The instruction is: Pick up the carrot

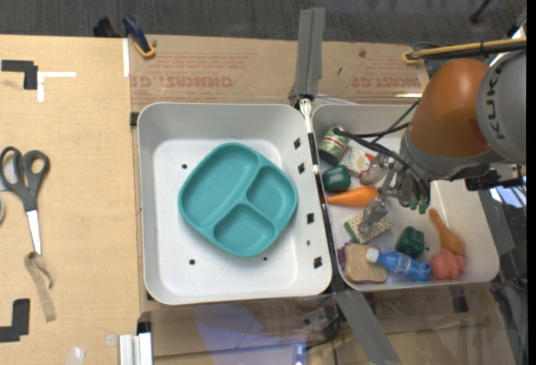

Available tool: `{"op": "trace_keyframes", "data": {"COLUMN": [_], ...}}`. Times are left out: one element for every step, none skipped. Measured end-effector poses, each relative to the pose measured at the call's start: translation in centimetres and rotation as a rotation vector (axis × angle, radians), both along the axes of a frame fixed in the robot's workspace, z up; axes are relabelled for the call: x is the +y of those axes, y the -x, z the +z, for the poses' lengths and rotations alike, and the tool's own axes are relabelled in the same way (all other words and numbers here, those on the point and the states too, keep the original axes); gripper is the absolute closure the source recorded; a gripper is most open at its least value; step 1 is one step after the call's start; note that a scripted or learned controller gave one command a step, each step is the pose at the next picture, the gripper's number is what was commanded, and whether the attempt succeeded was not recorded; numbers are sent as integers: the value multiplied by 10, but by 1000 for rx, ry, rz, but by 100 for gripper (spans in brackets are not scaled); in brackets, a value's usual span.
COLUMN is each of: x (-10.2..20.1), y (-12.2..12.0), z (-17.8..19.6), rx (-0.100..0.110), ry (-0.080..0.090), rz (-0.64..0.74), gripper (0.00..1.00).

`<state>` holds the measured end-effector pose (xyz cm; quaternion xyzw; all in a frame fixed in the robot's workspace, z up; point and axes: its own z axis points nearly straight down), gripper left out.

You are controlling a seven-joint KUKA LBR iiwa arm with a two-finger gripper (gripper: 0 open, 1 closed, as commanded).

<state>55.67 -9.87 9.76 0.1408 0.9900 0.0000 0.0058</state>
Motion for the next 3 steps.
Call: {"op": "trace_keyframes", "data": {"x": [5,3,3], "y": [-55,-43,-44], "z": [0,1,11], "rx": [1,-3,-4], "ry": [1,1,2], "rz": [170,100,103], "gripper": [0,0,100]}}
